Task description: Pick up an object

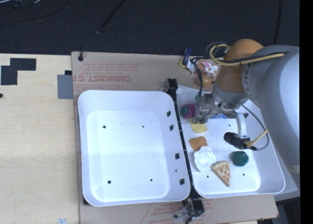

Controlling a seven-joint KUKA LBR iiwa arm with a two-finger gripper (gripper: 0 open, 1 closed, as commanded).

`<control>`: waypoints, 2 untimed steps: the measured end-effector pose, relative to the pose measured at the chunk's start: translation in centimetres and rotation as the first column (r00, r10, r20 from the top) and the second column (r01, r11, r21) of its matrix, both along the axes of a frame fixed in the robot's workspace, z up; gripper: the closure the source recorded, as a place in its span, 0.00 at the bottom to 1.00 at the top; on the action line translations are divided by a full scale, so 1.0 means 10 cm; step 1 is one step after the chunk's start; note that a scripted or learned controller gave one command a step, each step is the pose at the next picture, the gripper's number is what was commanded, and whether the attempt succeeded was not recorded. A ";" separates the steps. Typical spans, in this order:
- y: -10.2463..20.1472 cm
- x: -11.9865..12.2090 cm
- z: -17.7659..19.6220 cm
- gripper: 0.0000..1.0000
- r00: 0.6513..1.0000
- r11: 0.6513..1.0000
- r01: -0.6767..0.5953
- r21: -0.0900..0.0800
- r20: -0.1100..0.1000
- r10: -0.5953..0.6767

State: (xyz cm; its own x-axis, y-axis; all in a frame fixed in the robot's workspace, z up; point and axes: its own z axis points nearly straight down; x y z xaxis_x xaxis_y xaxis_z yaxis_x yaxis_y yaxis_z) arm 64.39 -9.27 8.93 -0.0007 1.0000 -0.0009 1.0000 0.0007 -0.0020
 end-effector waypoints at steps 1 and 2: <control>0.05 0.01 0.00 1.00 1.000 1.000 -0.001 -0.001 0.003 0.001; 0.07 -0.03 0.00 1.00 1.000 1.000 -0.001 -0.001 0.004 0.001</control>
